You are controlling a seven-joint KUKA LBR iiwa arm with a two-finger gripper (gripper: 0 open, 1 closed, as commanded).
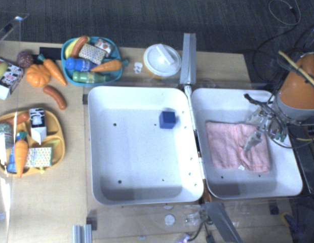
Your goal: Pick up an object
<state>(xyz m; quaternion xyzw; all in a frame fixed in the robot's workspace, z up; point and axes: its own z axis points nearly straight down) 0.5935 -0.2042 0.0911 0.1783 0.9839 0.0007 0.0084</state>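
A small blue cube lies in the left white bin, near its upper right corner. A pink cloth is spread flat in the right white bin. My gripper hangs low over the cloth's right edge, reaching in from the right. The grey arm with its orange band rises behind it. Wires and the wrist body clutter the gripper, and nothing can be seen lifted off the bin floor.
Left of the bins on the wooden bench sit a blue bowl and a yellow plate, both with toy food. Loose toy vegetables lie nearby. A white lidded container stands behind the left bin.
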